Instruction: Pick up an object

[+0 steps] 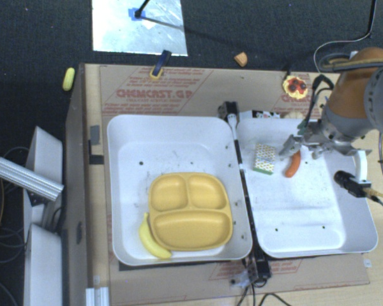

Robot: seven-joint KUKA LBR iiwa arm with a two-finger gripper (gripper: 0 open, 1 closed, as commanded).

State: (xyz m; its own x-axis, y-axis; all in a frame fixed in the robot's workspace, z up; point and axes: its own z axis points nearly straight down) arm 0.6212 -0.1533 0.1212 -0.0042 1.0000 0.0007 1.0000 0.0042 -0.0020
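right bin (319, 234): hand (304, 146) just above carrot (293, 165), sponge (264, 159) beside.

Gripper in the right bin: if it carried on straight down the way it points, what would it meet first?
Most likely the orange carrot-like piece, which lies right under the gripper on the right bin floor. Height is hard to judge from this slanted view. The green sponge block sits apart, toward the divider.

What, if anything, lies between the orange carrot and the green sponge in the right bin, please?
Nothing: the camera view shows bare white bin floor between the carrot and the sponge.
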